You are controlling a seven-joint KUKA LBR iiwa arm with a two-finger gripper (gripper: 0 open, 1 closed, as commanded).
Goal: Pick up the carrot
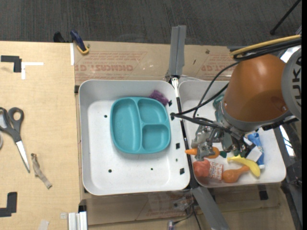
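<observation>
Two shallow white plastic bins (96,176) are seen. One teal three-compartment plate (140,125) sits in the left bin, one purple scrap (159,97) at its 1 o'clock. One small orange carrot (200,152) lies in the right bin, directly under the metal two-finger gripper (205,145); finger spread cannot be told. One yellow banana (247,165) at 3 o'clock of it.

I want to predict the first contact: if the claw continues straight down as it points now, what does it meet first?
Most likely the carrot, lying directly under the claw in the right bin; depth is unclear from above.
</observation>
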